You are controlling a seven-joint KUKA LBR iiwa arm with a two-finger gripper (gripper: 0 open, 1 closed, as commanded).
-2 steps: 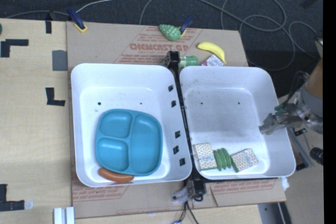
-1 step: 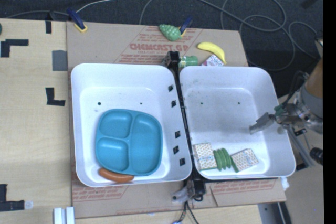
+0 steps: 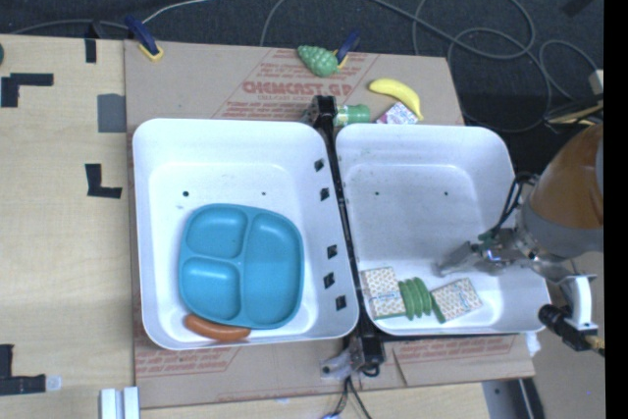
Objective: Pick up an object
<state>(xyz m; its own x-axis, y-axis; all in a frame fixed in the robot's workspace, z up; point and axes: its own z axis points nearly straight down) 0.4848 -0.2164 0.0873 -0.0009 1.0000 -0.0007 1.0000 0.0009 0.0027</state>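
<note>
My gripper (image 3: 453, 260) hangs over the right bin (image 3: 422, 152), near its front right part, with nothing visibly held. Just in front of it lie a patterned packet (image 3: 457, 297), a green ridged toy (image 3: 414, 298) and a second patterned packet (image 3: 379, 286) in a row along the bin's front wall. The grey arm with its orange band (image 3: 569, 186) comes in over the bin's right rim. In the left bin (image 3: 167, 152) a blue divided plate (image 3: 240, 265) lies flat, with an orange sausage-shaped toy (image 3: 216, 328) at its front edge.
Behind the bins, on the cardboard, lie a green leafy toy (image 3: 318, 60), a yellow banana (image 3: 396, 95), a small green item (image 3: 353, 114) and a pink-white packet (image 3: 397, 116). Cables trail over the dark floor at the back. A black divider (image 3: 334, 221) runs between the bins.
</note>
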